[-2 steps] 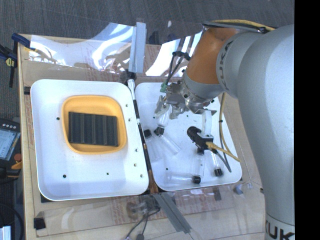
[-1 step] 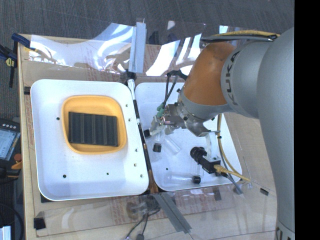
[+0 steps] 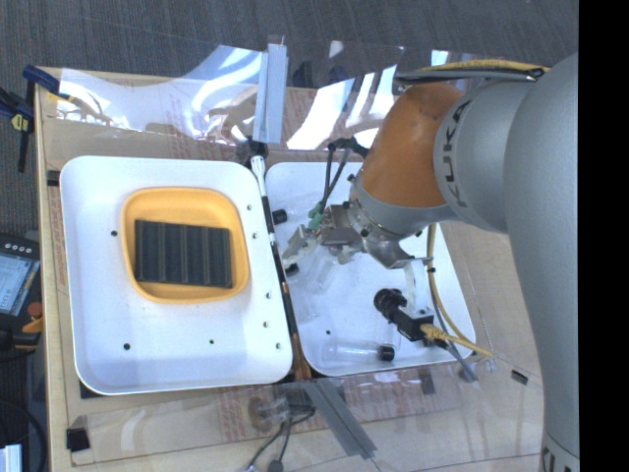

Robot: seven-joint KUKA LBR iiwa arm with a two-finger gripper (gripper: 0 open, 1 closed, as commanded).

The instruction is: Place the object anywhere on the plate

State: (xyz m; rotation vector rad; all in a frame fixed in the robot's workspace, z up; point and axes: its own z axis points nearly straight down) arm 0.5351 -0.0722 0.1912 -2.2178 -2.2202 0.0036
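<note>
I see the yellow plate [image 3: 177, 203] in the left bin [image 3: 98, 332]. My gripper [image 3: 319, 232] hangs low over the right bin [image 3: 334, 313], near its left wall. I cannot tell if it is gripping anything. A clear tube [image 3: 356, 348] lies by that bin's front edge, apart from the gripper.
</note>
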